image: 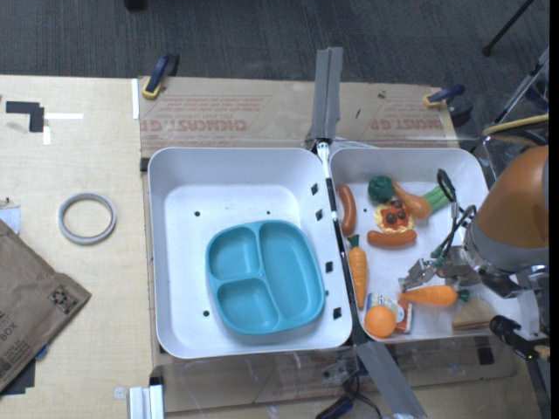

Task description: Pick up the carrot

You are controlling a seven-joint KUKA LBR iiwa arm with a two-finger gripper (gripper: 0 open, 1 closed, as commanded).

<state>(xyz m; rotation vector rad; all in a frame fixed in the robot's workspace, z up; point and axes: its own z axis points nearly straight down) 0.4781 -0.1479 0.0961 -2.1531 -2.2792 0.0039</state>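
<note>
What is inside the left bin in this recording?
The left bin holds one thing: a teal divided plate with three compartments, nothing in them. Small dark marks dot the bin floor around it. The floor under the plate is covered.

Two white bins sit side by side: the left bin (175, 234) and the right bin (472, 164). One teal divided plate (262, 276) lies in the left. The right holds three carrots (357, 273) (430, 296) (410, 201), two sausages (348, 209) (392, 238), one orange (379, 321) and one broccoli (380, 188).
</note>
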